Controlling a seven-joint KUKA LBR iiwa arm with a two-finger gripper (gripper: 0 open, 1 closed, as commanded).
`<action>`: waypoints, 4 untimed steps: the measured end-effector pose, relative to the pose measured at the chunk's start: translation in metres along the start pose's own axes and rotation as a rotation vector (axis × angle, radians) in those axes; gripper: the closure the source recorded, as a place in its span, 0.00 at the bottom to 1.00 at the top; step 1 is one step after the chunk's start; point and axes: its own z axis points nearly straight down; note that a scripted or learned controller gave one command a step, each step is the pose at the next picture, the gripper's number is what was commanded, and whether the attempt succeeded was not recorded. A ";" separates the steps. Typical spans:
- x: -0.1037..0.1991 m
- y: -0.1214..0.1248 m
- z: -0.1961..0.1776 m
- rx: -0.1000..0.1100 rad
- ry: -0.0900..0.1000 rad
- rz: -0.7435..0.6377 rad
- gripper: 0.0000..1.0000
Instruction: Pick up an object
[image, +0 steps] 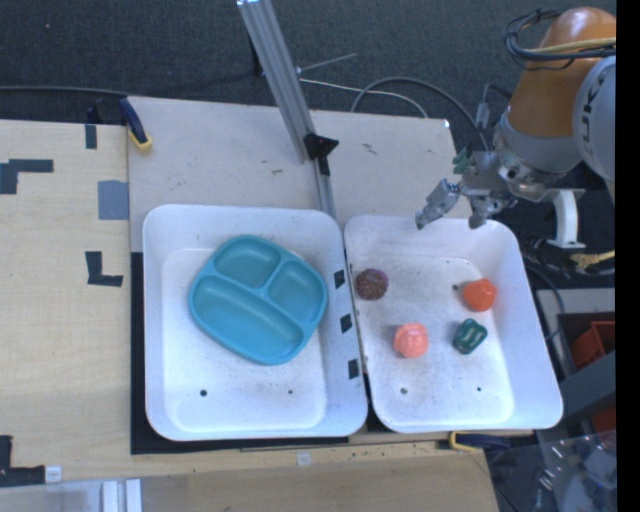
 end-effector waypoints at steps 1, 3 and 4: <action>0.000 0.000 0.000 0.000 0.000 0.000 0.00; 0.013 0.006 0.097 0.005 -0.001 -0.001 0.00; 0.005 0.001 0.157 0.007 -0.002 0.001 0.00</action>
